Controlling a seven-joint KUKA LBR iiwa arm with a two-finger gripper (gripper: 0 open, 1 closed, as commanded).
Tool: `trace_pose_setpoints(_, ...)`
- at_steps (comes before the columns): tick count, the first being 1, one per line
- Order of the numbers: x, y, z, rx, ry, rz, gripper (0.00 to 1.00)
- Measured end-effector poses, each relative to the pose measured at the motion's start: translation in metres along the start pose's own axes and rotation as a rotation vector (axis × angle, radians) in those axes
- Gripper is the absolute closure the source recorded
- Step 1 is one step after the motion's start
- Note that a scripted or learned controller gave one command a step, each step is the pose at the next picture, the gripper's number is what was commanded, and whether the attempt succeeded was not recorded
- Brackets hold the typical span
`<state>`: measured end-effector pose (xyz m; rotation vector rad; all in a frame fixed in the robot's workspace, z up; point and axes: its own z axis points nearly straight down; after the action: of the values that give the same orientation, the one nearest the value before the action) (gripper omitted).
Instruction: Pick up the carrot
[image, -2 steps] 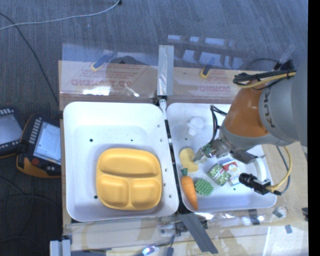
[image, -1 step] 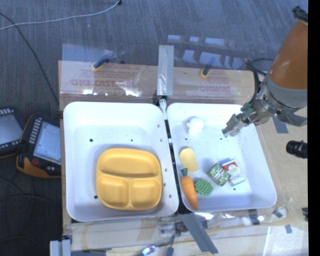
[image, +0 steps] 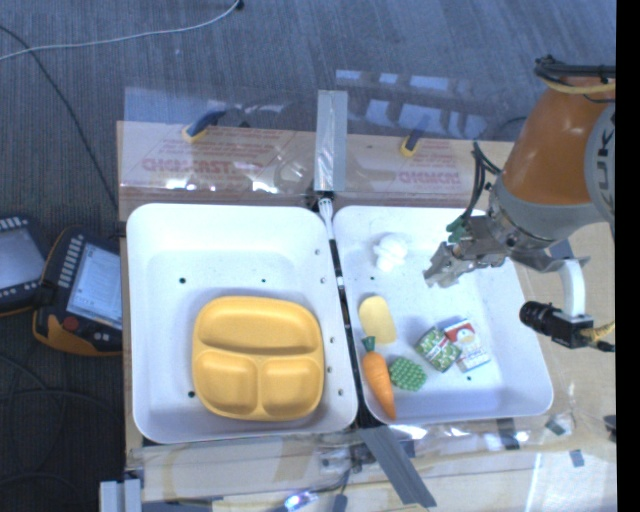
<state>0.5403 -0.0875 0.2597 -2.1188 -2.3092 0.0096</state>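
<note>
A: Where's the carrot (image: 378, 384)?

B: In the right bin (image: 520, 310), down at the near left corner, lying close along the wall shared with the left bin (image: 160, 300). Green top pointing far, tip pointing near. Untouched, with nothing around it.

A: And close by?

B: Just to the right, a small round green item (image: 407, 373), touching or nearly touching. Just beyond the leafy end, a pale yellow piece (image: 377, 318). Further right, a small green, red and white packet (image: 452, 346). Towards the far wall, a small white lump (image: 390, 249).

A: Position of the gripper (image: 443, 271)?

B: Hanging over the far right part of the same bin, well apart from the carrot. Below the orange band (image: 555, 150), reaching in from the right.

A: Open or closed?

B: Can't tell; too dark and cluttered at the tip to make out. Nothing seen held there.

A: Left bin?

B: Holding a yellow divided tray (image: 260, 355), towards the near side, one long compartment far and two smaller ones near.
</note>
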Motion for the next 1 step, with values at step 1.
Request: trace_pose_setpoints(1, -0.0199, -0.0109, 0.1700, -0.013, -0.001, 0.162, 1.00)
